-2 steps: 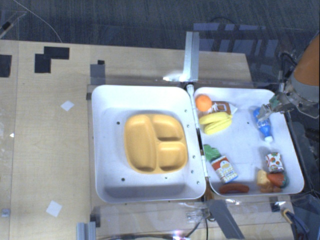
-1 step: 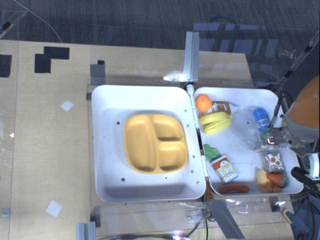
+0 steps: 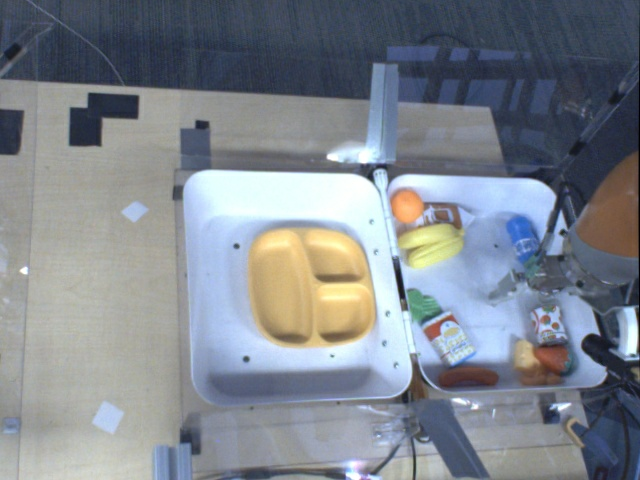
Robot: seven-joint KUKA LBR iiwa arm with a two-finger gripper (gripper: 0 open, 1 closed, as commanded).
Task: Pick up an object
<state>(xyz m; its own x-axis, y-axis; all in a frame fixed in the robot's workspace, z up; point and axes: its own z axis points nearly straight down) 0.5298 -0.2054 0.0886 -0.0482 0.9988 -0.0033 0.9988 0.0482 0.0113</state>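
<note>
1. Objects lie in the right bin: an orange and banana at its far left, a blue bottle far right, a carton and sausage near.
2. Left bin holds a yellow tray.
3. Gripper hovers over the right bin's right side, fingers spread, gripping nothing.
4. Nothing is lifted yet; descent, grasp and lift are left, I judge.

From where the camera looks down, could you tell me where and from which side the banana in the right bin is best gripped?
I would grip the banana across its middle, coming straight down from above. It lies flat, its long axis running left to right, so fingers should close across its narrow width. Its left end sits near the bin's wall and an orange is close above, so the middle looks freest.
</note>
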